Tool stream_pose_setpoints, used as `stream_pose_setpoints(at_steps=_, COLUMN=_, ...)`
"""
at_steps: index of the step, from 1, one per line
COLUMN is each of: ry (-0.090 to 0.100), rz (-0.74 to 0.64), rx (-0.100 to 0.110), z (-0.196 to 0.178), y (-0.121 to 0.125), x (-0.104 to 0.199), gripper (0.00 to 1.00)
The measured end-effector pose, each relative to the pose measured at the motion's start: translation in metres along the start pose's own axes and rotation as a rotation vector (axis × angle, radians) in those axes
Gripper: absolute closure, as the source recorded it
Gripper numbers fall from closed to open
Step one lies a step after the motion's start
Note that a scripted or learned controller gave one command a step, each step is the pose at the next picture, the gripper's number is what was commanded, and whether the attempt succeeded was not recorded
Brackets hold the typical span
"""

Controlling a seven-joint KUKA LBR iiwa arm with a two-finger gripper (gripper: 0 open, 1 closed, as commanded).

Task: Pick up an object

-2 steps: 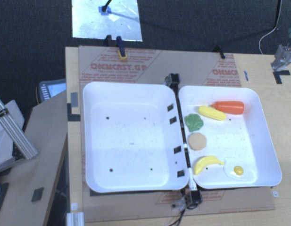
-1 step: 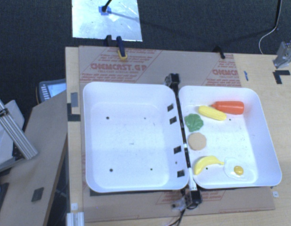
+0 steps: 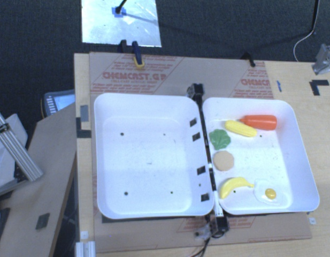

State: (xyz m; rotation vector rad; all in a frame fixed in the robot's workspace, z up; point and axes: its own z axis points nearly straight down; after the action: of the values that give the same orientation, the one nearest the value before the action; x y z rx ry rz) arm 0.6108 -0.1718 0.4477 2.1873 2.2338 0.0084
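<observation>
Nearest the camera, at the front of the right bin [image 3: 306, 159], lie a fried egg toy [image 3: 267, 194] and a banana [image 3: 234, 186], just beside each other and close to the front wall. Behind them sits a round tan cookie-like disc [image 3: 224, 160], then a green broccoli piece [image 3: 220, 139], both near the divider between the bins. Farthest back, a yellow corn cob [image 3: 240, 128] lies touching or nearly touching an orange carrot [image 3: 259, 122]. All six candidates for picking lie flat and loose, spread apart, which in my judgement leaves room for a grasp from above on most of them; the corn and carrot pair looks the most crowded. The left bin [image 3: 100, 159] adjoins it on the desk [image 3: 58, 159]. The state of the end effector cannot be told from this view. No object is lifted; the pick is not yet begun.
</observation>
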Motion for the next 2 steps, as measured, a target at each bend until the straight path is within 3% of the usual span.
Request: stream_pose_setpoints(at_steps=2, ry=-0.004, rz=-0.011, rx=-0.007, z=-0.023, y=0.002, x=0.0, gripper=1.0)
